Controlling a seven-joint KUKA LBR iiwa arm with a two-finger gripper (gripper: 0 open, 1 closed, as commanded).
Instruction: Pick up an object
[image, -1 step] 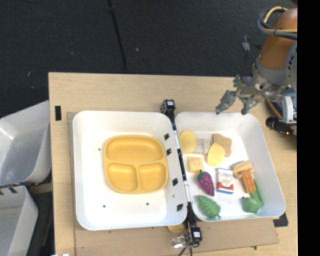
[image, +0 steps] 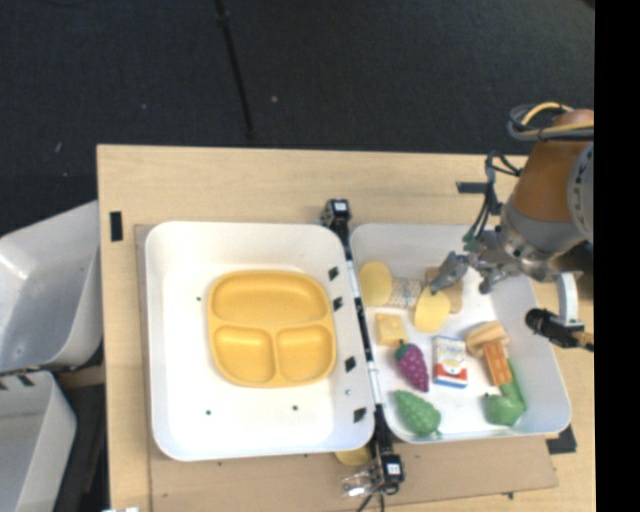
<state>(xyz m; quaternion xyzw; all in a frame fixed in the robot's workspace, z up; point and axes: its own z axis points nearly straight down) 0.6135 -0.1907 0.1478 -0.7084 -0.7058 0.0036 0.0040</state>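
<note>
Camera view, looking down on a wooden worktop (image: 250, 185) that carries two shallow white bins side by side. The left bin (image: 170, 400) holds a yellow compartment tray (image: 271, 326) with one wide section on its far side and two smaller sections on its near side. The right bin (image: 545, 395) holds a scatter of toy foods: a pale yellow oval piece (image: 375, 282) near the divider, a yellow rounded piece (image: 432, 311), a small yellow block (image: 389, 327), purple grapes (image: 411, 365), a small white carton with red and blue print (image: 450, 361), a carrot (image: 497, 366) with a tan block (image: 484, 335) at its far end, a green vegetable (image: 417, 413) at the near edge, and a second green piece (image: 506, 407) at the near right. The arm (image: 545, 195) enters from the right over the far part of the right bin. The gripper (image: 450, 275) hangs just above the yellow rounded piece; whether the fingers are spread or closed cannot be told, nor whether they touch anything.
</note>
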